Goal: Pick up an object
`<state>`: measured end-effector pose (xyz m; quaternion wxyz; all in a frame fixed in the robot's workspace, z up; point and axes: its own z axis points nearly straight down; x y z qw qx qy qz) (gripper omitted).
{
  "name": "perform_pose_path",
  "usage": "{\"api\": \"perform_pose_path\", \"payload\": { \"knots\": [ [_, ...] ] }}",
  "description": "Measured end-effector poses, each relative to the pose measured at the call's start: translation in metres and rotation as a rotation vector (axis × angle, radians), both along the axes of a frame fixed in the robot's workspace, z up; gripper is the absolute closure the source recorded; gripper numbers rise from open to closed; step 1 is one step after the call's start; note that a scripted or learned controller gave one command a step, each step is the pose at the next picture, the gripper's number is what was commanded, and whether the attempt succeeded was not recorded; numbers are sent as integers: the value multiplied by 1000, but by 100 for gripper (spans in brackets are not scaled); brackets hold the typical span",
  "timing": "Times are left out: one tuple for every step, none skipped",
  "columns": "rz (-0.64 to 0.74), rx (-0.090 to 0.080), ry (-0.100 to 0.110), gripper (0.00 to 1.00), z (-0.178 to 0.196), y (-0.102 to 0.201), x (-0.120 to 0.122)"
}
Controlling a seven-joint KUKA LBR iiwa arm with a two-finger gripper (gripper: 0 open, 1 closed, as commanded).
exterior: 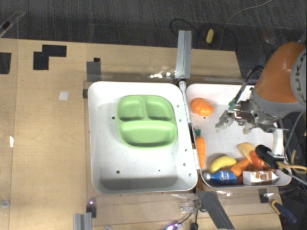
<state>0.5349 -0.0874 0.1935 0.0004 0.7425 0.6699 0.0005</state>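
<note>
Approach step judged in hand: the pincer (225,122) is seen open and empty over bare floor of the right bin (218,94), the orange fruit (201,107) nearby to its upper left, so descent onto it is called for next

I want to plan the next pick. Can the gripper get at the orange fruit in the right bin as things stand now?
Probably yes. The orange fruit lies alone near the right bin's left wall, with bare floor between it and the gripper. Nothing lies on top of it.
</note>
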Motion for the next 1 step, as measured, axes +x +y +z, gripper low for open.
{"api": "perform_pose_path", "payload": {
  "knots": [
    [162, 0, -4, 0, -98, 5, 48]
  ]
}}
